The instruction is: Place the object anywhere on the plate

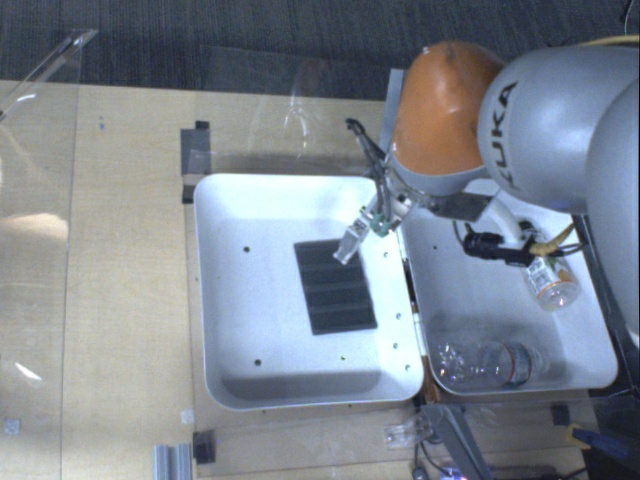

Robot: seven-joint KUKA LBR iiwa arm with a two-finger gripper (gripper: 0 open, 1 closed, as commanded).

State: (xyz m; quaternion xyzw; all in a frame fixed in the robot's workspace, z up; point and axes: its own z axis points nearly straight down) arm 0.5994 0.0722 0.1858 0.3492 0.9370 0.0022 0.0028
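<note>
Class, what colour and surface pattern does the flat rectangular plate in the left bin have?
Black flat rectangular plate, ridged with lengthwise grooves; camera view.

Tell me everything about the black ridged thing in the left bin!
The black plate is a flat, dark rectangle with ridges running along its length, matte like rubber or plastic. It lies flat on the floor of the left bin, near the middle, turned slightly askew. The gripper hovers at its upper edge; whether they touch is unclear.

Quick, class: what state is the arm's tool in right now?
Tool: cannot be told; it sits low over the upper edge of the black plate in the left bin.
</note>
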